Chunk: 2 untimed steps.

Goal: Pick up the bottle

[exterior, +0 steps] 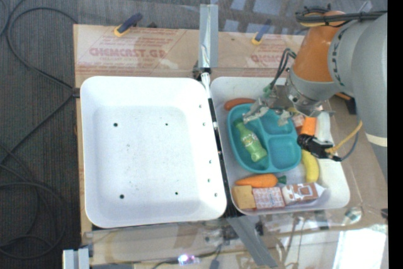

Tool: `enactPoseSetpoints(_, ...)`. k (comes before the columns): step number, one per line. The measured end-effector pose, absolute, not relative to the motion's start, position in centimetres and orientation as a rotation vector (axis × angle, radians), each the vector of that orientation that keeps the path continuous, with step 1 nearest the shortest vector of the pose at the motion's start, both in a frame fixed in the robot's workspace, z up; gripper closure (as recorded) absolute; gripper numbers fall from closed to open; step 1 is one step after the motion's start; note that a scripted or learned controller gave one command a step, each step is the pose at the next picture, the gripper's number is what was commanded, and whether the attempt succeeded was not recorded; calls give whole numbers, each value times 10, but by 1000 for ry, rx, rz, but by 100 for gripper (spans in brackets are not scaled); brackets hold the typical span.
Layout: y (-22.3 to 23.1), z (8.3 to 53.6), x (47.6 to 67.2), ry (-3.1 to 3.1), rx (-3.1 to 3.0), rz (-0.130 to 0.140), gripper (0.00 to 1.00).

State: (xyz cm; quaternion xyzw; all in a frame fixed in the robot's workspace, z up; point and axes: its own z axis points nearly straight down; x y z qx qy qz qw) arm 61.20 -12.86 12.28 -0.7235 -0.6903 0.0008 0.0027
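Camera view. Nearest the lens, along the near edge of the right bin (340,198): a carrot (255,181), a cracker-like square (244,197) and a small carton (284,194) in a row. Just beyond, a teal tray (286,153) with compartments, resting in that bin. Bottle (250,142), green, lying on its side in the tray's left compartment, cap end pointing toward the far rim. Beside the tray's right edge, a banana (310,166); past its far rim, a sausage (239,103). Left bin (94,154) alongside, across the divider.

Gripper (271,109) hanging over the tray's far edge, near the bottle's cap end but apart from it, beneath the orange band (315,53) of the arm. Nothing visible between the fingers; open or closed, impossible to tell from this angle.

Progress, as a judgement: early. Bottle not grasped, not lifted, flat in the tray. Left to do: descend over the bottle, line up across its narrow body, close, raise clear of the tray. Tray walls close on both sides, so little room for a stray finger.
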Motion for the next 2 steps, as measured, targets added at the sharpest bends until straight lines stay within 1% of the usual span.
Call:
enactPoseSetpoints(1,-118,149,656,-2015,-2410,4,0)
enactPoseSetpoints(2,-121,96,578,-1771,-2625,-35,0)
